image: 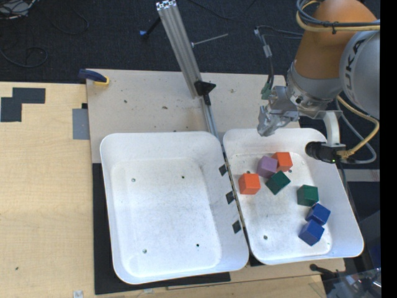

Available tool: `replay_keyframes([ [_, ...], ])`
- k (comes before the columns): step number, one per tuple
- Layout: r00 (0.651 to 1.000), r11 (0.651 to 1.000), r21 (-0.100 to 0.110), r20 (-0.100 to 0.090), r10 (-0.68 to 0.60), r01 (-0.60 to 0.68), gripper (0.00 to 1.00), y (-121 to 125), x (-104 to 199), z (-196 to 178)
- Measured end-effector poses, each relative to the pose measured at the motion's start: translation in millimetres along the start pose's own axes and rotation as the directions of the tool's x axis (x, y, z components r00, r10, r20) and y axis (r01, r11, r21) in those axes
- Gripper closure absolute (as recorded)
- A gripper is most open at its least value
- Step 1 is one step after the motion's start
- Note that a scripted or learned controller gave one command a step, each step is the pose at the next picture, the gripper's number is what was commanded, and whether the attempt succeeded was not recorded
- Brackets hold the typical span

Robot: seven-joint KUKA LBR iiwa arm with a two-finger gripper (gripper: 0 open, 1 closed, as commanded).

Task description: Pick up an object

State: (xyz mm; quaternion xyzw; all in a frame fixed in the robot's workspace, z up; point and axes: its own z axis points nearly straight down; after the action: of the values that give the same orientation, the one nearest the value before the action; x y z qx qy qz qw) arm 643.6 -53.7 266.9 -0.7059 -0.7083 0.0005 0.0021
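Right bin (347, 241) holds all the blocks. Nearest the camera: two blue cubes (315, 223) touching each other by the bin's right wall, one just above the other. Behind them a dark green cube (307, 195), then a second, tilted green cube (278, 182) nearer the middle. That one sits against a purple cube (268, 164), which touches an orange cube (283, 160) at the back of the cluster. A separate orange-red cube (249, 183) lies just left of the group, near the divider between bins. Gripper (268, 126) hangs over the far rim of the right bin, behind the cluster and apart from it; the purple and orange cubes are the closest ones to it, nothing is between the tips. Can't tell if the fingers are spread or closed, they merge into one grey blur at this angle. Left bin (124, 166) is white with a few dark specks on its floor. Both bins sit on a pale speckled board (142, 104), with light wood bench (37, 185) to the left. A slanted aluminium strut (181, 45) rises from behind the bins. Beyond that, dark floor with cables (18, 2), hard to make out. Arm's upper part is cut off at the top right.
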Motion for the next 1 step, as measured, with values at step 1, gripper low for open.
replay_keyframes([
  [1,1.0,1.0,0.002,0.0,-0.001,0.001,1.0,-11.0,52.6,19.4],
])
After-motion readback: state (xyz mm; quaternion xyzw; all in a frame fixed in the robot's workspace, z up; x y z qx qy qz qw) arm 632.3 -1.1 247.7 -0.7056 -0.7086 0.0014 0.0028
